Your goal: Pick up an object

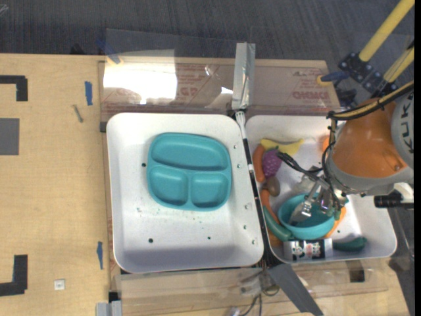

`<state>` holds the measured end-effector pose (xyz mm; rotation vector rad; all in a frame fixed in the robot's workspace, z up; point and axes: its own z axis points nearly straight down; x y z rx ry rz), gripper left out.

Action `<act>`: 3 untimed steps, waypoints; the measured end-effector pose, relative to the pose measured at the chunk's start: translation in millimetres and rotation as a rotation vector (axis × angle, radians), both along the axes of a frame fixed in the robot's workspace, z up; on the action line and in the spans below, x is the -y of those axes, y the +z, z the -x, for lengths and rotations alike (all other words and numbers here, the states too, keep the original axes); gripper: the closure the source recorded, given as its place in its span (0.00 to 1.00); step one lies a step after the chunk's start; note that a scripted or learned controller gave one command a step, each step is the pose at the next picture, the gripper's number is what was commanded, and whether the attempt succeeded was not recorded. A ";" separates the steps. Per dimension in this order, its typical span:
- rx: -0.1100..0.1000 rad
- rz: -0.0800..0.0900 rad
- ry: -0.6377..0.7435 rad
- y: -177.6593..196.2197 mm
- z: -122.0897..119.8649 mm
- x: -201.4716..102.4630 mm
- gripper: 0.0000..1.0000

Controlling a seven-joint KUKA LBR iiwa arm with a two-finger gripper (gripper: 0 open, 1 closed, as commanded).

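Observation:
My gripper (313,206) reaches down into the right bin (378,232), its metal fingers over the teal bowl (304,221). The orange band of the arm (365,147) hangs above it and hides part of the bin. A purple toy (271,164), a yellow banana-like piece (283,143) and an orange piece (258,153) lie at the bin's left side. A small brown object (272,187) sits just left of the bowl. Near the front wall lie a black-and-white bottle (306,248) and a dark teal object (349,244).
The left bin (125,196) holds a teal divided plate (189,170). A metal divider (242,78) stands behind the gap between the bins. Clear sheeting and cardboard lie behind both bins. A yellow bar with black clamps (368,61) crosses the upper right.

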<state>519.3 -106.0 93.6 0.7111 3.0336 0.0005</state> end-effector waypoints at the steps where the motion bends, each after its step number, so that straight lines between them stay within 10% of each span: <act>1: -0.011 -0.002 0.034 51.0 -77.1 33.0 0.00; 2: -0.009 -0.001 0.012 -3.5 9.1 75.9 0.00; 3: 0.014 0.001 -0.086 0.6 27.3 104.8 0.00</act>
